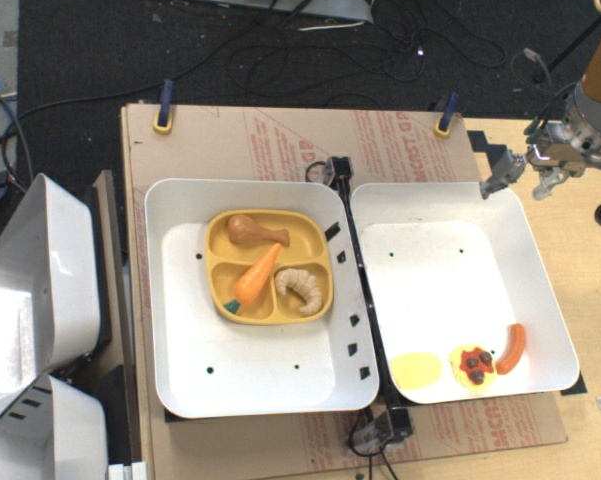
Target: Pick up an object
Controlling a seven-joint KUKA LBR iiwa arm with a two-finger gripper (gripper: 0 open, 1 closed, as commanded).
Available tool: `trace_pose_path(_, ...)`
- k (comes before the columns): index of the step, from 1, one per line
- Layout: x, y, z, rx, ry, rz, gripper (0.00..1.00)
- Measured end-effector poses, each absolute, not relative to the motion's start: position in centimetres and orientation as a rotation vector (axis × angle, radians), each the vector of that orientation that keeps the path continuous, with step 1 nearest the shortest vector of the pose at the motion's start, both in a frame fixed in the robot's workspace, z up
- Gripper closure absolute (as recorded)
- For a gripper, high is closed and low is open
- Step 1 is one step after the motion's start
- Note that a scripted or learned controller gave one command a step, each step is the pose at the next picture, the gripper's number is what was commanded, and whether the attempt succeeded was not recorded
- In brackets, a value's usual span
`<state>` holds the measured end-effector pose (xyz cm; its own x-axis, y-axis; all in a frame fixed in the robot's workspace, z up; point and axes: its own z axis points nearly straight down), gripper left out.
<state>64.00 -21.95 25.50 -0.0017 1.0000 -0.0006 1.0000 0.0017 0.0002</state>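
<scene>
My gripper (pixel 525 179) hangs over the far right corner of the right bin (pixel 430 268), open, with nothing between its two fingers. Along that bin's near edge lie a flat yellow disc (pixel 416 370), a small red and yellow piece (pixel 473 363) and an orange sausage (pixel 511 348). In the left bin (pixel 180 348) a yellow divided plate (pixel 218 288) holds a brown drumstick (pixel 256 232), an orange carrot (pixel 258 275) and a pale shrimp (pixel 301 288). The gripper is far from all of these.
Both bins rest on a cardboard sheet (pixel 240 138) held by two yellow clamps (pixel 163 108) at the back. A black divider with clips (pixel 356 268) runs between the bins. White containers (pixel 35 288) stand off the bench to the left. Cables cross the dark floor behind.
</scene>
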Motion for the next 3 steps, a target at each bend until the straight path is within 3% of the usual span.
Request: trace_pose_path(3,65.1,-20.9,8.9,2.219,2.228,-0.004,0.00)
